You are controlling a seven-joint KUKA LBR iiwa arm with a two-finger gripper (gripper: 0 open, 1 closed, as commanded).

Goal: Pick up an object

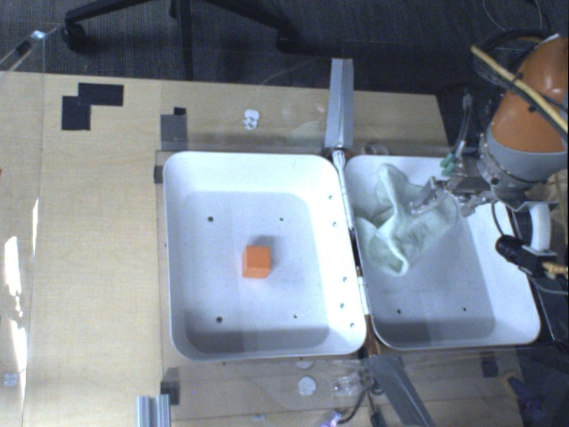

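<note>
1. Nearest you, the bench (89, 265) is pale wood, and glare streaks its left side. A small round metal bit sits at the front edge below the bins.
2. You have two shallow white bins side by side on it: left bin (191, 327) and right bin (507, 327). Both have rounded corners and a few small dark dots on the floor. Their inner rims touch at a grey divider rail (339, 105) that runs away from you.
3. Count in the left bin: one orange cube (257, 261), small and matte. It sits flat near the floor's middle, well apart from every wall.
4. Count in the right bin: one pale green-white cloth (400, 229), crumpled and translucent. It is bunched in the far-left part of the bin, near the divider.
5. One arm (533, 114), grey with an orange band, comes in from the right. The gripper (442, 191) hangs over the right bin at the cloth's upper right edge. A fold of cloth is drawn up toward it, but you can't tell how the tool is set or whether it has the cloth.
6. Further back on the bench: black tape patches (89, 103) at far left and a small white scrap (252, 118).
7. Beyond the bench is dark carpet and the black base of an office chair (182, 3).
</note>
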